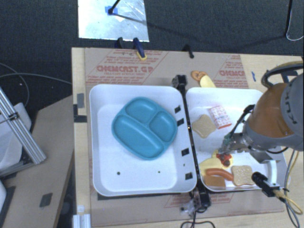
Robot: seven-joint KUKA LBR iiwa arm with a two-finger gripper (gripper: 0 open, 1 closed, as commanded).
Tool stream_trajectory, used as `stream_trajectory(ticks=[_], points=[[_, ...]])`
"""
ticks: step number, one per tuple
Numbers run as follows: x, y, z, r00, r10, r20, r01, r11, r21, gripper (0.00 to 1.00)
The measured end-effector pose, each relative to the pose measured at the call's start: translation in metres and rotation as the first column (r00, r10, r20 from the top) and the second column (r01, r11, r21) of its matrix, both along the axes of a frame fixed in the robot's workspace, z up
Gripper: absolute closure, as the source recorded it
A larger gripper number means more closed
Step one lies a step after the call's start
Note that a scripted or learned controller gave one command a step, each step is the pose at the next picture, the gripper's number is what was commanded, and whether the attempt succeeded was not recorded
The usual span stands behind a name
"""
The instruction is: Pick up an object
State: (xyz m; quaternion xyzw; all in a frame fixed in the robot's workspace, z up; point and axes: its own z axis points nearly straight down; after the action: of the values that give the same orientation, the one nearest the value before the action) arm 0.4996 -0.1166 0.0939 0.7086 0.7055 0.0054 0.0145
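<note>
Our grey arm's jaws (227,148) hang low over the right white bin (228,95), just above the yellow-and-red toy food (216,167); whether they grip, we cannot tell.

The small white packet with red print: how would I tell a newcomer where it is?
Start at the right-hand white bin. In its far half lies the small white packet with red print, beside a tan bread-like slice. It alone is rectangular and printed.
</note>
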Motion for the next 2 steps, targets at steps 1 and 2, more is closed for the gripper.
stream_trajectory(ticks=[1,2], points=[[0.037,0.075,0.096,1.000,0.016,-0.016,-0.016,1.000,0.013,1.00],[-0.014,0.140,0.160,1.000,0.015,-0.024,-0.015,1.000,0.016,1.00]])
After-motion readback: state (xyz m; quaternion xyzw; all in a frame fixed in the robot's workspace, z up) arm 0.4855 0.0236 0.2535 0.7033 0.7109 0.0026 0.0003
